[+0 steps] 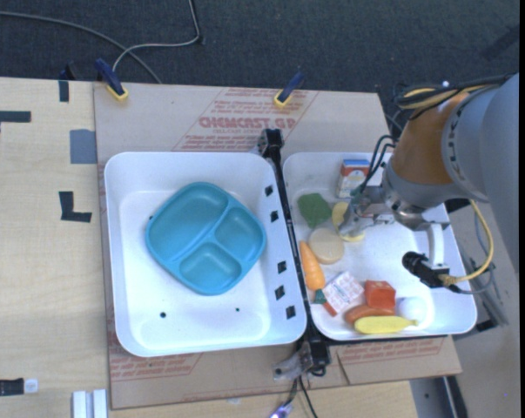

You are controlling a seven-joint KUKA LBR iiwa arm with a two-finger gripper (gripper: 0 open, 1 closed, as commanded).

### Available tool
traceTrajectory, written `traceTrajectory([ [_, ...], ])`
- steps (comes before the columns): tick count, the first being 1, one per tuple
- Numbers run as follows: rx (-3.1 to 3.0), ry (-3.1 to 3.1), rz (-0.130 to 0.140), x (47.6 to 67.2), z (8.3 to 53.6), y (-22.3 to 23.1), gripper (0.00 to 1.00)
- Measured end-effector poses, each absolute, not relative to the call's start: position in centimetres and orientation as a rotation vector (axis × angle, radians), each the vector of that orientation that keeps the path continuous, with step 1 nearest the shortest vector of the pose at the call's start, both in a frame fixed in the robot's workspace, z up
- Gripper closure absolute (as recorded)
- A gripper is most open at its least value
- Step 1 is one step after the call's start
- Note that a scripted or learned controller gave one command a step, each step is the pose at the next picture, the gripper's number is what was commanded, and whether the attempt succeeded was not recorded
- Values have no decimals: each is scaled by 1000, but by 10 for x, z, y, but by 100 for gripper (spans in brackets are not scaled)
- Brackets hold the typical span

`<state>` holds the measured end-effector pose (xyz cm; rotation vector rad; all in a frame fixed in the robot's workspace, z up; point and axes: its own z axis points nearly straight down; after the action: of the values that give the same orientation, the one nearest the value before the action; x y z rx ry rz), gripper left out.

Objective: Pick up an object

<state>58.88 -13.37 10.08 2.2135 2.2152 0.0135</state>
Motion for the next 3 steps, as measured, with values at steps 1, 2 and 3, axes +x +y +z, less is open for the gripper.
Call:
traceTrajectory([
  [1,2219,2220,3,520,87,-143,100],
  [2,2218,2222,6,521,87,-142,0],
  [3,2215,2220,5,605,87,-126,0],
])
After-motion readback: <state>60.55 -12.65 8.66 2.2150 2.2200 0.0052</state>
